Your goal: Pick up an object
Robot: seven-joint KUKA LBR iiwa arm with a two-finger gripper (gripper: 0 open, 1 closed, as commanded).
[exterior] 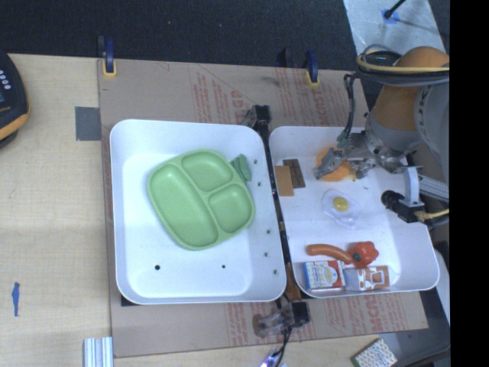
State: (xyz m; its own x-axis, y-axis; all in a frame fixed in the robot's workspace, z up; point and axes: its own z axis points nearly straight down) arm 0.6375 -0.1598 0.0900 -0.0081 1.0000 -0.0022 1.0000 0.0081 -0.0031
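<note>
two shallow white bins stand side by side on the bench. the left bin [130,266] holds a green divided plate [201,198] with three compartments, which lies a little tilted toward the upper right. a small green piece [242,167] touches the upper right edge of this plate.

the right bin [412,258] holds several small things. near its upper left corner lies a brown flat block [285,179], close to the wall between the bins. right of it, in the middle of the bin, is a clear small cup with something yellow inside [340,204]. below, near the front wall, an orange-red long piece [330,251] lies almost flat, and a red pepper-like thing [364,253] touches its right end. along the front wall two small cartons [345,276] lie next to each other.

in the upper part of the right bin is an orange object [334,169]. the gripper [348,159] is low over this object, just at its upper right side. whether the fingers are closed or released i cannot tell, because the gripper body and cables hide them, and i also cannot tell if the orange object is between them. the grey arm with the orange band [409,90] comes in from the upper right.
</note>
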